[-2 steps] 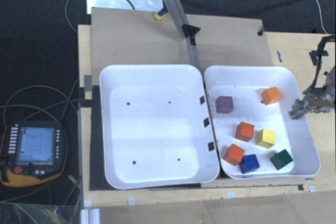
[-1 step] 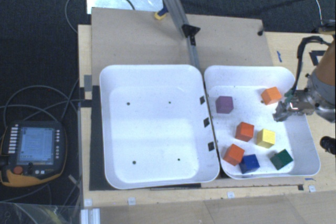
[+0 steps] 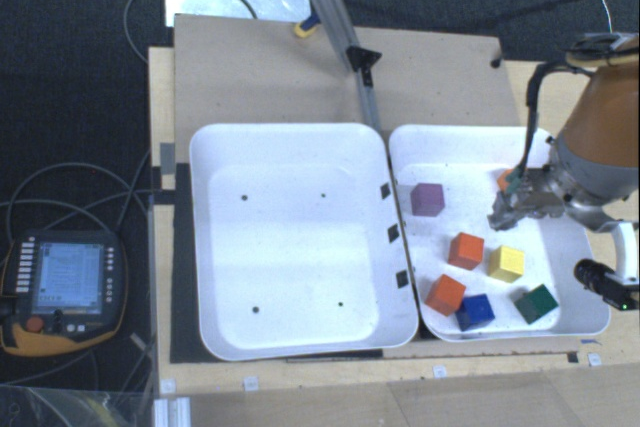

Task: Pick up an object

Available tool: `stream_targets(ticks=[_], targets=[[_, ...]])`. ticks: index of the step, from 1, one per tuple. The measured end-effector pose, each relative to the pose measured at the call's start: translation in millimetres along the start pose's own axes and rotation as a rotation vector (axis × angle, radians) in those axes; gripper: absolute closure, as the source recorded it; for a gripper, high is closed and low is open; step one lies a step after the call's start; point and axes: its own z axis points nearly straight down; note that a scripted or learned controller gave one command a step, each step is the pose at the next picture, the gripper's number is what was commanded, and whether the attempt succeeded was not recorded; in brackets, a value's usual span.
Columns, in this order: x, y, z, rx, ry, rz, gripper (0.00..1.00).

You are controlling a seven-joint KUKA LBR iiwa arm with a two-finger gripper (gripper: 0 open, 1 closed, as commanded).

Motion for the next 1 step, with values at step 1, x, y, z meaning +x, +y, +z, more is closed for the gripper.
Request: stream_targets(ticks=[1], targets=[[44.3, -6.3, 5.3, 0.002, 0.0, 0.002, 1.0]])
